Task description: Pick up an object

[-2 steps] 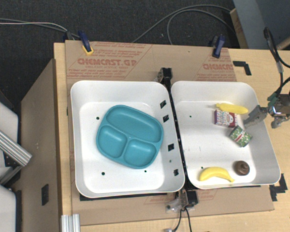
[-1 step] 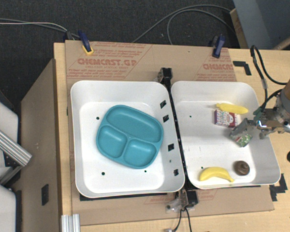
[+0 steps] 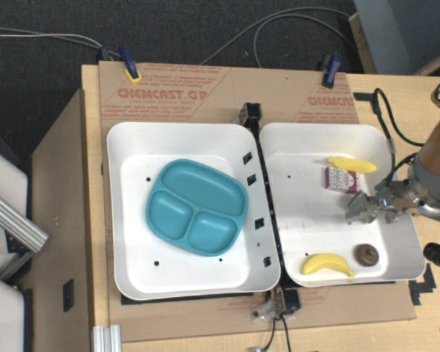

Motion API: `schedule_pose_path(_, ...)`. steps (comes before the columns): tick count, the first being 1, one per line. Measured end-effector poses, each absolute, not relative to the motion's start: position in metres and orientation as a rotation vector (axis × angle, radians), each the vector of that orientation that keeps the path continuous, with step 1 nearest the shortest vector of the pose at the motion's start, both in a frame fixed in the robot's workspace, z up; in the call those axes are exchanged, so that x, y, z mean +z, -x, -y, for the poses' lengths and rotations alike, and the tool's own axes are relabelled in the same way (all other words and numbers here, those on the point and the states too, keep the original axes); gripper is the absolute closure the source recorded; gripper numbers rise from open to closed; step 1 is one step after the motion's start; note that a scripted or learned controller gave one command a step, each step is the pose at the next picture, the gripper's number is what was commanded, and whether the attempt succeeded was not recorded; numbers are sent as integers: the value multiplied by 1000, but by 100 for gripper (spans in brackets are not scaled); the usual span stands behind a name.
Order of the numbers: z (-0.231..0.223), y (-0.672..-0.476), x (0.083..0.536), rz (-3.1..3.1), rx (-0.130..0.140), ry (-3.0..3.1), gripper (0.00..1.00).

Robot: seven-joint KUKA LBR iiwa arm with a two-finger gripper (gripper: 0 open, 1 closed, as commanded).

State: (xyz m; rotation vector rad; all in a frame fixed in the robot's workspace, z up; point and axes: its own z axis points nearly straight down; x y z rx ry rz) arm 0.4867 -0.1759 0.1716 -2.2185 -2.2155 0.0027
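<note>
White plastic right bin [image 3: 308, 141], seen from above: approach step of the pick, by the look of it, nothing lifted yet. Grey gripper [image 3: 365, 208] low over the bin floor near its 3 o'clock wall, arm reaching in level from 3 o'clock. Jaws: cannot tell, open or closed. Small purple packet [image 3: 342, 179] just at the gripper's 11 o'clock, yellow banana [image 3: 352, 165] beyond; second banana [image 3: 327, 265] at 7 o'clock, brown round object [image 3: 366, 254] at 6 o'clock. Next, probably: centring over one item, then descending. Teal divided plate [image 3: 196, 207] in the left bin [image 3: 132, 152].
</note>
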Motion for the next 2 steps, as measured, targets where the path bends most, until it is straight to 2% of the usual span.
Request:
schedule_pose_path(1, 175, -480, 109, 2215, 4, 2216, 0)
schedule_pose_path(2, 176, -483, 124, 2220, -3, 2222, 100)
